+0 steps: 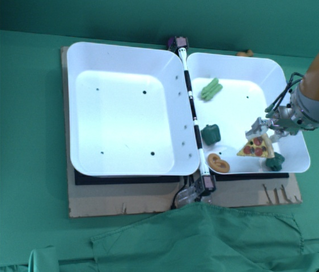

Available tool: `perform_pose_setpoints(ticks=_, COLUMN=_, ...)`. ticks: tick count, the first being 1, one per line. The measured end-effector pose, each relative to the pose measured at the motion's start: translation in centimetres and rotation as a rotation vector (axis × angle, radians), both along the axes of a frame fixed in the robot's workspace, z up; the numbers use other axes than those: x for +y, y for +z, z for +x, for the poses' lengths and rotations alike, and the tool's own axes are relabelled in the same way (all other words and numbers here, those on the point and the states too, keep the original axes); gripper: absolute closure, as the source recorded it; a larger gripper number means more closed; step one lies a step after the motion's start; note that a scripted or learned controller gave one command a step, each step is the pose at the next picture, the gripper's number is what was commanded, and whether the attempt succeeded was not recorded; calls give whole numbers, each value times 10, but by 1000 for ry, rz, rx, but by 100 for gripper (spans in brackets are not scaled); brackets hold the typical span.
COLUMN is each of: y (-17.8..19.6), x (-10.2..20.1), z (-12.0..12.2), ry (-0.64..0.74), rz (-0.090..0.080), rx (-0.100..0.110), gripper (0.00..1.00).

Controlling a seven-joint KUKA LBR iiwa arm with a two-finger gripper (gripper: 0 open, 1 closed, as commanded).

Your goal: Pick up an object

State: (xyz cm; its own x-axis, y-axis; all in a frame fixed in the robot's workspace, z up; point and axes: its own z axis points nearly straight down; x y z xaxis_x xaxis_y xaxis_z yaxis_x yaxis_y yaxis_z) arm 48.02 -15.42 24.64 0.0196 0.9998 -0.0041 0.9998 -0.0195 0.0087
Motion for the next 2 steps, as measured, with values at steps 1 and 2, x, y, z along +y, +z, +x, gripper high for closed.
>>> perform_pose_setpoints(ticks=1, y=45, x=-5, z=-2, ry=-14, rz=0, rx=-1, gripper=100)
perform_pose_setpoints(ticks=2, y=104, x=-1, z=7, ry=-5, rz=0, rx=-3, gripper=100)
